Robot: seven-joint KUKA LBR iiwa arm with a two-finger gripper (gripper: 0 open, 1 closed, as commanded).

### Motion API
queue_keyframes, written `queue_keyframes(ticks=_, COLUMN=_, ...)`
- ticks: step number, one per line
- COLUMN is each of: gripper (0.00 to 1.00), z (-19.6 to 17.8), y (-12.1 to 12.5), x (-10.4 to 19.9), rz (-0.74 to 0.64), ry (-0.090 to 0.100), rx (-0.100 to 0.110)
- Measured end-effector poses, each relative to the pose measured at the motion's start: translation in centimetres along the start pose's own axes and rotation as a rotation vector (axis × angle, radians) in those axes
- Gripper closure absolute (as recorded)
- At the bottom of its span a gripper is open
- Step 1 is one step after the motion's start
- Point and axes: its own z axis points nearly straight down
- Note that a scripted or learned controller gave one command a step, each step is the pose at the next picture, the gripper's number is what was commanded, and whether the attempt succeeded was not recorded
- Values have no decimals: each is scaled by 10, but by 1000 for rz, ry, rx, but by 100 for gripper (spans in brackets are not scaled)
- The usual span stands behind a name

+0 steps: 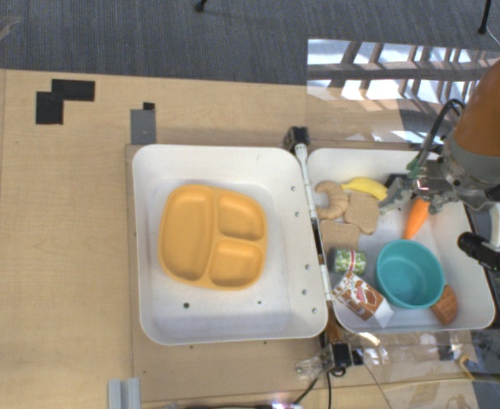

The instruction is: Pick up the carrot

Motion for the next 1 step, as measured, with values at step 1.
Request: queue_keyframes(ticks=1, gripper=0, z=98, y=20, x=-64, rz=4, ry=0, rx=-12)
